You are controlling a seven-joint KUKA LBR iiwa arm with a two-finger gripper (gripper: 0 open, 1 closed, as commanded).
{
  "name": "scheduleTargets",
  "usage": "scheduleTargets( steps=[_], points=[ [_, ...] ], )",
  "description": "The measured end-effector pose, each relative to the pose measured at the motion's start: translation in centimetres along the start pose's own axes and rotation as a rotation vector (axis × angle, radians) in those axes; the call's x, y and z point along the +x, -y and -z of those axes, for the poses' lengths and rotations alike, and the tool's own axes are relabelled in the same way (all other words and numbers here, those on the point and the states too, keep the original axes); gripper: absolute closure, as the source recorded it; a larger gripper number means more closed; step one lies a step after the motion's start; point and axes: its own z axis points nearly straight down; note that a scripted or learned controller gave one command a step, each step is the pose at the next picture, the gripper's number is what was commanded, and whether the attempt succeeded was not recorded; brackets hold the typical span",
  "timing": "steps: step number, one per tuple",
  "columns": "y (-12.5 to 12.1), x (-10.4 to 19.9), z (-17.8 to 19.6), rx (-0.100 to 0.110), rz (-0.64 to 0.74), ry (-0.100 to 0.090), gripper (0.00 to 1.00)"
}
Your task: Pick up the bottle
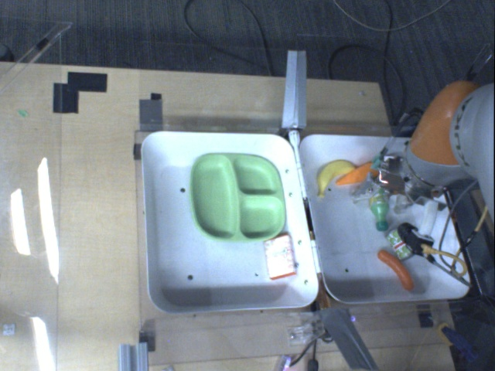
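On the pale wooden desk [93,230], the left white bin [158,284] holds a green sectioned plastic tray [236,195], with a small red-and-white packet [280,256] just right of and nearer than it. Right of the tray, the right white bin [340,277] holds a yellow banana [332,173], an orange carrot [354,175], a small clear bottle [379,209] and a red sausage [396,269].

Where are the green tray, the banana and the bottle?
green tray [220,199], camera view, on its large left compartment.
banana [331,173], camera view, on its yellow middle.
bottle [379,209], camera view, on its green-tinted body.
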Motion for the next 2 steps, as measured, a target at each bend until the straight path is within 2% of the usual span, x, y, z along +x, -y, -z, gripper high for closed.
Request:
scheduleTargets(
  steps=[1, 2],
  points=[
    [-0.2, 0.2, 0.9, -0.004, 0.003, -0.003, 1.00],
    [1.2, 6.0, 12.6, 0.006, -0.278, 0.003, 1.00]
  ],
)
